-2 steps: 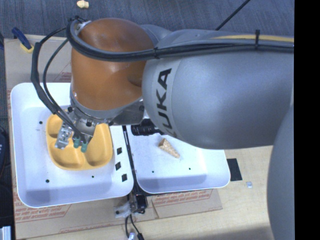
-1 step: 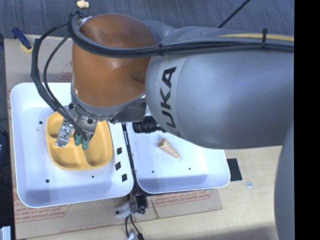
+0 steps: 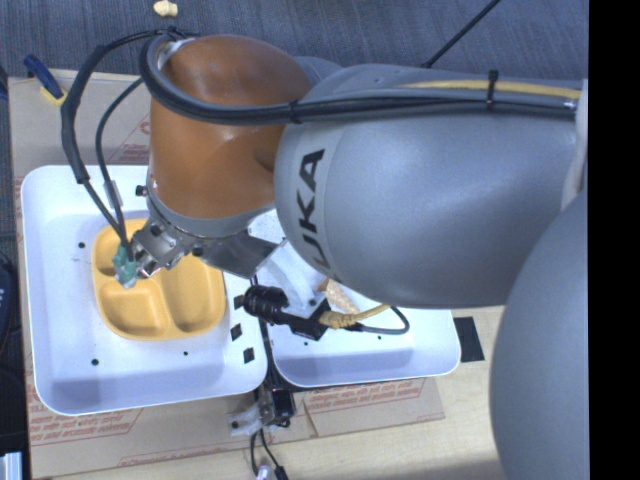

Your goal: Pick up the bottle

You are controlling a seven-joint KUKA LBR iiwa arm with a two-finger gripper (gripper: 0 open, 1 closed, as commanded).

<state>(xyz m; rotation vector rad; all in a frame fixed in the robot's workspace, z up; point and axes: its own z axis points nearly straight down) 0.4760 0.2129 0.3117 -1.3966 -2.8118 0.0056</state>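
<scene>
Nearest the lens, the grey arm (image 3: 420,188) fills most of the view, reaching in from the right. Its orange band (image 3: 215,128) sits over the far part of the left bin (image 3: 60,368). Black cables (image 3: 85,158) loop from the band's top down to the wrist.

Below the band, a grey piece marks the claw (image 3: 150,251), which hangs over the far-left pocket of a yellow tray (image 3: 170,308). From this angle I cannot tell how far open the claw is, nor whether it has hold of anything, since the wrist covers its working end. The tray lies in the left bin, toward that bin's middle, and has several rounded pockets.

A small pale object with orange marks peeks out from under the arm in the right bin (image 3: 400,363), near that bin's left wall. It may be the bottle (image 3: 335,296), though so little of it shows that I cannot be sure. It lies to the right of the claw in this view, across the wall between the bins and apart from the claw.

Both bins rest on the counter (image 3: 380,408). A blue item (image 3: 42,78) lies at the counter's far-left corner.
</scene>
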